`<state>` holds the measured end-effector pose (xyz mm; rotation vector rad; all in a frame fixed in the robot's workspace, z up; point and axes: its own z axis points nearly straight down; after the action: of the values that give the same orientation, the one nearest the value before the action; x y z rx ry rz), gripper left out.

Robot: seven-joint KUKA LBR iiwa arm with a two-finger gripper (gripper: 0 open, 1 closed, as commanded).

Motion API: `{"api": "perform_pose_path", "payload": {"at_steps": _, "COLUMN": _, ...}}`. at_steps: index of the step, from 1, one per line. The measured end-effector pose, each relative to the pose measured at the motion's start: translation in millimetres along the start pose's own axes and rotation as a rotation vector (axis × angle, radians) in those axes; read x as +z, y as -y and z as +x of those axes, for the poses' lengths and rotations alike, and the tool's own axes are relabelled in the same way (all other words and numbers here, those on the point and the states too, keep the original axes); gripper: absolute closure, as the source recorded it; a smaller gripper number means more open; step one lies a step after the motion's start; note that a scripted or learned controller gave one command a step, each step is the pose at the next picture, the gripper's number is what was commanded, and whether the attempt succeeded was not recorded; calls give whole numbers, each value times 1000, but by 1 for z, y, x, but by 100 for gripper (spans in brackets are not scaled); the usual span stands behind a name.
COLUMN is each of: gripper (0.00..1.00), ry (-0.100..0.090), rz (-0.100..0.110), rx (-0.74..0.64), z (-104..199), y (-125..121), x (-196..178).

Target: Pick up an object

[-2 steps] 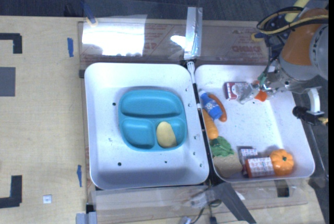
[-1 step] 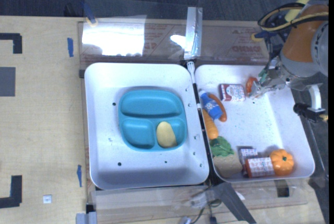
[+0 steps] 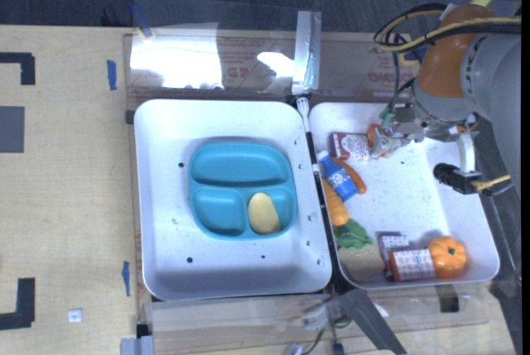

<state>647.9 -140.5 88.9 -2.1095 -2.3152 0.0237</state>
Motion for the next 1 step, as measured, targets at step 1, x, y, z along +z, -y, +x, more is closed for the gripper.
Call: {"api": "perform_pose_path", "payload": {"at_steps": 1, "gripper": 100, "ry": -5, "rz": -25, "rx": 91, "z": 79, "y": -28, "x": -99}}
